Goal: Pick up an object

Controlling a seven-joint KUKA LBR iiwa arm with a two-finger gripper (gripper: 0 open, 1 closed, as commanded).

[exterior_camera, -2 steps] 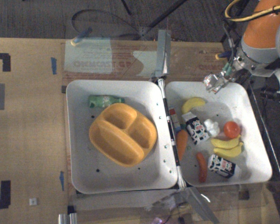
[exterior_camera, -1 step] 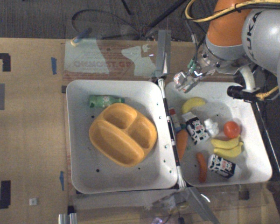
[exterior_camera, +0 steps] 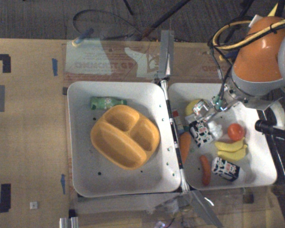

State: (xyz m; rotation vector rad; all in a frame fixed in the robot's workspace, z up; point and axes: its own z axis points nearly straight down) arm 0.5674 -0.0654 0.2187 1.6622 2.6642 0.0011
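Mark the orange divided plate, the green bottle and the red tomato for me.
Orange divided plastic plate (exterior_camera: 125,137), camera view, on the central ridge.
Green plastic bottle (exterior_camera: 107,102), camera view, on its label.
Round red tomato (exterior_camera: 236,131), camera view, on its top.

The reddish print on the clear sheet (exterior_camera: 115,61) is unreadable.

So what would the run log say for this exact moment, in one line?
stage: reaching | pincer: low in right bin, over cow-print carton | nothing seen held | left bin: orange tray, green bottle
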